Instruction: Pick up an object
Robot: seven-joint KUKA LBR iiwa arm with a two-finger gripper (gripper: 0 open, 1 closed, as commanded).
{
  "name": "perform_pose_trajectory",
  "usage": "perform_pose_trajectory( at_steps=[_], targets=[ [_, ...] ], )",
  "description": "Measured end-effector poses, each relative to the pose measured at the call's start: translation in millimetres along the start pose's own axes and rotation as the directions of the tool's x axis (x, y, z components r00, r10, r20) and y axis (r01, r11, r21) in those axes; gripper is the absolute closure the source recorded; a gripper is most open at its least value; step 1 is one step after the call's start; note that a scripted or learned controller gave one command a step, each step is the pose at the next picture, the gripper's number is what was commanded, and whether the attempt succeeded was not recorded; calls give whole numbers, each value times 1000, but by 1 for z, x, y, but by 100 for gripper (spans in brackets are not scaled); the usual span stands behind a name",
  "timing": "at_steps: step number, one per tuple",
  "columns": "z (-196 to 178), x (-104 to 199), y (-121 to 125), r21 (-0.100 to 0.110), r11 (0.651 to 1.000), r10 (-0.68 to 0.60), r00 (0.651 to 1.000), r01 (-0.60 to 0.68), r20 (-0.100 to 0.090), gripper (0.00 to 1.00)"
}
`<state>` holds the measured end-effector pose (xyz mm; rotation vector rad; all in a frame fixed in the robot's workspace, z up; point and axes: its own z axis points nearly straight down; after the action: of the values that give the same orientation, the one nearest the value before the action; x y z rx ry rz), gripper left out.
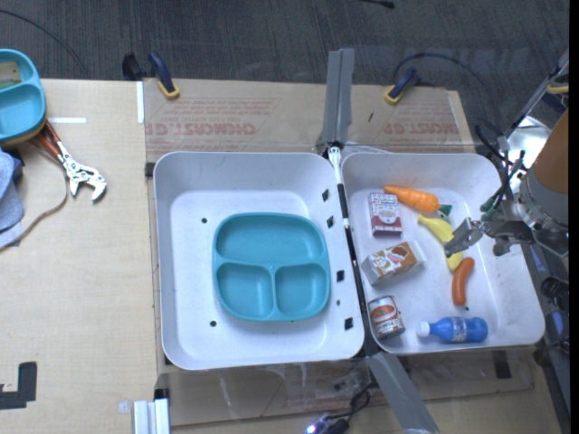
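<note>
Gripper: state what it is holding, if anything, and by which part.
Nothing is visibly held. The gripper hovers over the right bin, just above the banana and hot dog, with no object seen between its fingers.

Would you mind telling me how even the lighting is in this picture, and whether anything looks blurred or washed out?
In the camera view, the light is soft and even, with faint shadows inside the left bin around the teal tray; the right bin is bright white yet its carrot and blue bottle stay legible; the gripper looks slightly soft, and small labels are too small to read.
</note>
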<state>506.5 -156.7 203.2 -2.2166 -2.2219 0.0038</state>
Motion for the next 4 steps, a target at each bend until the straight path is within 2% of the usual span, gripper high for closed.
perform_pose_trajectory(
  at_steps=[1, 2, 3, 4],
  targets=[
    [-7, -1, 1, 3, 1000, 1, 1000, -1, 0, 100],
    [38, -35, 42, -3, 743, -669, 743, 669, 2, 100],
    [-36, -65, 77, -1, 117, -993, 117, 993, 9, 100],
    [-45, -66, 78, -3, 120, -993, 120, 993, 13, 100]
  ],
)
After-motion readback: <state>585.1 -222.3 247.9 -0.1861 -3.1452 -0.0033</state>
